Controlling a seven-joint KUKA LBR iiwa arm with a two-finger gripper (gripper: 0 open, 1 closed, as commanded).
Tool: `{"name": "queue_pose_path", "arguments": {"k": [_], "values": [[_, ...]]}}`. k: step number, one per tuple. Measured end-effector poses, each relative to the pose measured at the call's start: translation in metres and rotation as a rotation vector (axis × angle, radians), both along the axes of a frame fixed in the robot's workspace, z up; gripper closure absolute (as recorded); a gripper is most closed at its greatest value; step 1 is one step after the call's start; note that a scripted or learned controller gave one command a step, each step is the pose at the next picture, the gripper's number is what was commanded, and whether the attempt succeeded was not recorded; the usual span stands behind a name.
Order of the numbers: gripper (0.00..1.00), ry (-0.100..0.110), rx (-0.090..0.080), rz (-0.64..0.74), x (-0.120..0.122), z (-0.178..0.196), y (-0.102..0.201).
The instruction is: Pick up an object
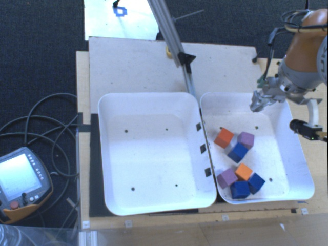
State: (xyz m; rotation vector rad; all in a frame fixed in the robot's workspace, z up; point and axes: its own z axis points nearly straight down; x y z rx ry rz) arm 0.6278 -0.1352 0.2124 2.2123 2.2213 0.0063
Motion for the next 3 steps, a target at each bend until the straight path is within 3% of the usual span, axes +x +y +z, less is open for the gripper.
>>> {"name": "queue_pose_path", "arguments": {"k": [2, 3], "values": [[1.0, 0.007, 0.005, 0.007, -0.018, 0.006, 0.122], [1.0, 0.006, 0.004, 0.007, -0.023, 0.012, 0.166]]}}
